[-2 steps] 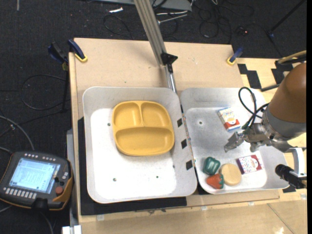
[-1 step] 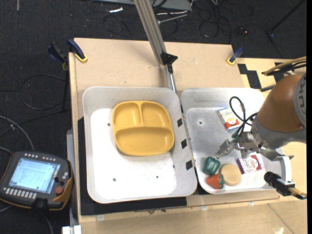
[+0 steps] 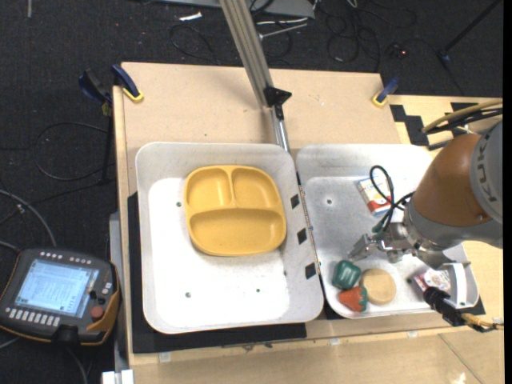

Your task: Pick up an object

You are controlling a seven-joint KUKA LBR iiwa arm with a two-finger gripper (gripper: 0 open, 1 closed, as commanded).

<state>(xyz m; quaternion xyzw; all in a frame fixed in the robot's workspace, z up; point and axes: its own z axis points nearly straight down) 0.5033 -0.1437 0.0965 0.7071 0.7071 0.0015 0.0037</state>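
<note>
1. The fingers (image 3: pixel 370 245) hang low in the right bin (image 3: pixel 336 184), spread apart with nothing between them, below the orange-banded arm (image 3: pixel 452 194).
2. At about 7 o'clock from them lies a green object (image 3: pixel 346 274), touching a red object (image 3: pixel 353 298) below it.
3. Just at 3 o'clock of the green object sits a tan round object (image 3: pixel 379 286).
4. At 12 o'clock, near the black cable, lies a small packet (image 3: pixel 373 195).
5. The left bin (image 3: pixel 160 214), at 9 o'clock, holds a yellow divided plate (image 3: pixel 235 210) on the desk (image 3: pixel 200 102).
</note>
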